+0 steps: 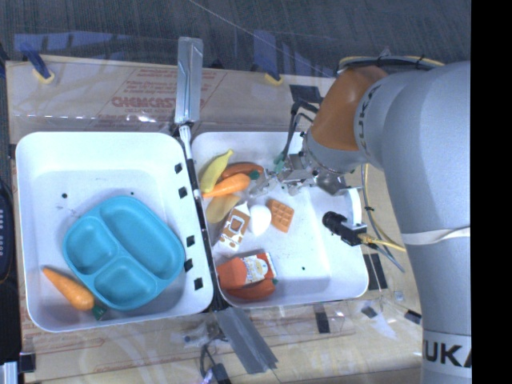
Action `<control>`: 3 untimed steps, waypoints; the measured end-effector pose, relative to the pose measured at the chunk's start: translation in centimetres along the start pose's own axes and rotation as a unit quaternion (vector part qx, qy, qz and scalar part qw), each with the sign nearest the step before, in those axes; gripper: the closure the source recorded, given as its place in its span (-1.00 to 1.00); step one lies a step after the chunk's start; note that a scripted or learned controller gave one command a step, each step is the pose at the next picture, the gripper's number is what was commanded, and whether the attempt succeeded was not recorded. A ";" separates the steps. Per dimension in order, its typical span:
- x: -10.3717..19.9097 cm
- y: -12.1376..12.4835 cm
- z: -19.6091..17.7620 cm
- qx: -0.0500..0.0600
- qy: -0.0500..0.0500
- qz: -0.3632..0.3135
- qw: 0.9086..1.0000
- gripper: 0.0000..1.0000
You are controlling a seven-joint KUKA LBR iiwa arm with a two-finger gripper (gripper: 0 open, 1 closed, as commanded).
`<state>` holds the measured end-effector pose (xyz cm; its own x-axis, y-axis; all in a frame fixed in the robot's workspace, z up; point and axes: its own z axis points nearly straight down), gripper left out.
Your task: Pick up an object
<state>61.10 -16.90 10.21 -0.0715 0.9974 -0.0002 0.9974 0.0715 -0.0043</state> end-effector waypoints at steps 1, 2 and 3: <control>2.3 -5.9 1.1 0.000 0.001 -0.023 1.000 -1.00; 2.2 -5.8 0.1 0.000 0.000 -0.025 1.000 1.00; 12.0 -3.5 -10.5 -0.006 0.001 -0.017 1.000 1.00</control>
